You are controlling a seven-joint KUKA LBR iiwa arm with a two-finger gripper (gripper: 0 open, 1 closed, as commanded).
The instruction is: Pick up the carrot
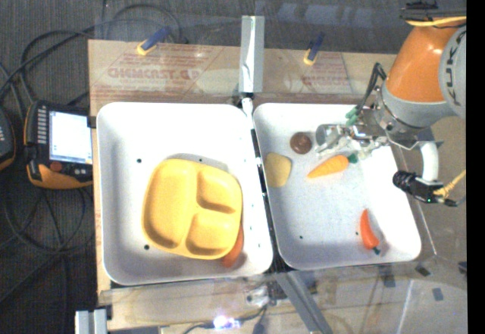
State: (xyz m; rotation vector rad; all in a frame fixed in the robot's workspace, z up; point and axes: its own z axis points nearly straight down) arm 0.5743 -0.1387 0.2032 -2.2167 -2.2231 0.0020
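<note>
While end effector hovers, carrot lies beneath.

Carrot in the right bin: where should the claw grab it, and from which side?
Grip the carrot at its thick middle, coming straight down from above. It lies flat on the right bin floor, long axis slanted, green top toward the claw, so close the jaws across its width. Its tapered tip would likely slip.

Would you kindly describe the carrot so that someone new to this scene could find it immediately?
Look in the right-hand white bin, toward its upper middle, just below the claw. The carrot lies there tilted, orange and tapered, with a small green tip at its upper right end. The brown disc is round, the pale yellow piece is blunt, and the thin red-orange item lies lower right.
</note>
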